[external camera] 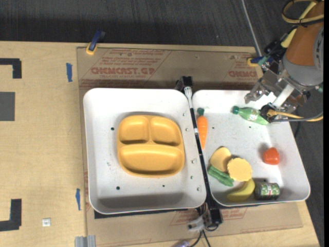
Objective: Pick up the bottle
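Two bins: left bin [97, 138] carries a yellow tray [150, 144]; right bin [293, 143] carries the work items.
Bottle [251, 113]: green, lying on its side at 12 o'clock in the right bin, cap toward 9 o'clock.
Gripper [268, 106]: at the bottle's 3 o'clock end, touching or just above it; grasp state cannot be determined.
Neighbours: carrot [202, 130] at 9 o'clock, tomato [271, 156] at 5 o'clock, can [268, 190] and banana [241, 189] at 6 o'clock, all apart from the bottle.
Risk 1: round body may roll away under an off-centre closure.
Risk 2: end-only grip may let the bottle tilt and slip on lift.
Risk 3: nearby bin wall may block the descent.
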`<control>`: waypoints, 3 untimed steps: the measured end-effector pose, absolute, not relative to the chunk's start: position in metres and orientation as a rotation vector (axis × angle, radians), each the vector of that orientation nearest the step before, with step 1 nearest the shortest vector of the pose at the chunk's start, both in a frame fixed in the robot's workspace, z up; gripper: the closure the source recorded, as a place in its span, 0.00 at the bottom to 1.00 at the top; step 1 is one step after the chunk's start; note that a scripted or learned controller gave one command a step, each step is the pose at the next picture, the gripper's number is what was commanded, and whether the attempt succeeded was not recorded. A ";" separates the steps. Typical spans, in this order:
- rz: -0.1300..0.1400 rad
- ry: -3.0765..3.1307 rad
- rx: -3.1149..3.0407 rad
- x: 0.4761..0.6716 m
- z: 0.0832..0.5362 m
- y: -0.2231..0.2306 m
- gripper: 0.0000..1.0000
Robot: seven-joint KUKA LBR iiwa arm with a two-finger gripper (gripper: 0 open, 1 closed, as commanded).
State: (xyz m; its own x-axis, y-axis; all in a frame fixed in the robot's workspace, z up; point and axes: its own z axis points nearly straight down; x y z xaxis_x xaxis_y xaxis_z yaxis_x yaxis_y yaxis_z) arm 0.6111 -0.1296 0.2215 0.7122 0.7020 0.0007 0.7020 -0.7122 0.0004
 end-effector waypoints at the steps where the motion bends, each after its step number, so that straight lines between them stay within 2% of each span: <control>1: 0.013 1.054 2.955 0.644 0.100 -0.154 0.00; 2: -0.003 0.516 3.101 0.592 0.085 -0.160 0.00; 3: 0.001 0.317 3.128 0.542 0.086 -0.102 0.00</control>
State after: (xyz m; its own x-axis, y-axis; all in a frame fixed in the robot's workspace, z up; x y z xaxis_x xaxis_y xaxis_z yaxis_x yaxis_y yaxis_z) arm 0.5417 -0.1023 0.0862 0.9796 0.2008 0.0010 0.2008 -0.9796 -0.0022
